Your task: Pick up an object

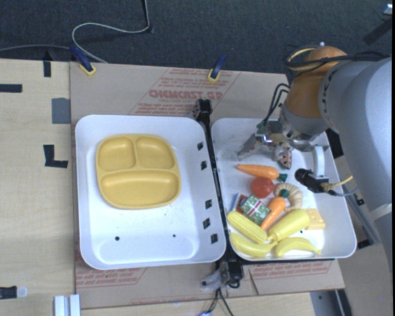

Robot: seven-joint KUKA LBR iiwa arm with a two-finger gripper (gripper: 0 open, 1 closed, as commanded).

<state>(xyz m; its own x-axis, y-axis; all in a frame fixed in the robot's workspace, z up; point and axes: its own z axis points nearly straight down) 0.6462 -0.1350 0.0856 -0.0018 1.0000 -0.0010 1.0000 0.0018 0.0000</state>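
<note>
CHEMCAST GP printed red on the cardboard [178, 97], gripper [266, 149] spread over right bin [345, 239], glossy orange carrot [258, 171] just below

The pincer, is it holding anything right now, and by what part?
Nothing is held: the pincer hangs open over bare floor of the right bin, above the toy carrot.

Tool [266, 143] hovers above carrot [257, 171] in right bin [234, 137].
</note>
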